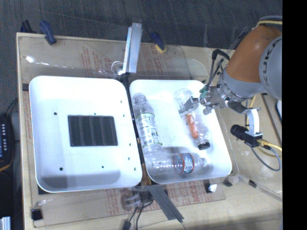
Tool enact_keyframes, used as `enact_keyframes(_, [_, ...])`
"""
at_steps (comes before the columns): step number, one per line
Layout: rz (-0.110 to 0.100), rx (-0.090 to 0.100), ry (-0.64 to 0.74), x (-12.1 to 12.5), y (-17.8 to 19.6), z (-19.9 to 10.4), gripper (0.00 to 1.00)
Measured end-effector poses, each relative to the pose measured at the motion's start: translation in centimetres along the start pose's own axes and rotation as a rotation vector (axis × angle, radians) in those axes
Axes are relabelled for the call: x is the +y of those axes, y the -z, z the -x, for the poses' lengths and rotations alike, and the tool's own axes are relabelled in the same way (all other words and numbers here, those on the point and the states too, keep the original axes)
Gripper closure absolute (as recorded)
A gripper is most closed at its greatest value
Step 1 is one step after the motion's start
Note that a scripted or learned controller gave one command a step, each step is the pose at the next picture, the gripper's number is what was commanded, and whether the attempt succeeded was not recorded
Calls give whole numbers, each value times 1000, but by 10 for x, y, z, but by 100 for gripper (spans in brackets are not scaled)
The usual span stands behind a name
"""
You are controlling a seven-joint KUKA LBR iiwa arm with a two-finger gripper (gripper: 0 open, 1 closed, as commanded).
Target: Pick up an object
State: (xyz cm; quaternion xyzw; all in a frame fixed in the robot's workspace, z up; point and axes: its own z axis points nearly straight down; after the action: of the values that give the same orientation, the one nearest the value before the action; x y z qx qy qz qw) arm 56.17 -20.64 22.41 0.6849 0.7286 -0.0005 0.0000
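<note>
Clear bottle with orange label (194, 124) lies beneath the gripper (195, 103), finger state unclear; a descent centred across its body looks best.

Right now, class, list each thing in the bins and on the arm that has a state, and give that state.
Claw: low over the right bin, at the orange bottle's top.
Upright-lying bottle: on its side, capped.
Bottom bottle: on its side along the near wall.
Orange bottle: lying down, black cap nearest.
Left bin: dark grille in its floor.
</note>
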Motion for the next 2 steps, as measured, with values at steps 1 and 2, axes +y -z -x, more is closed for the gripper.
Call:
enact_keyframes(1, [-2,3,151,1,-12,2,0])
enact_keyframes(2, [1,0,250,14,-25,3,0])
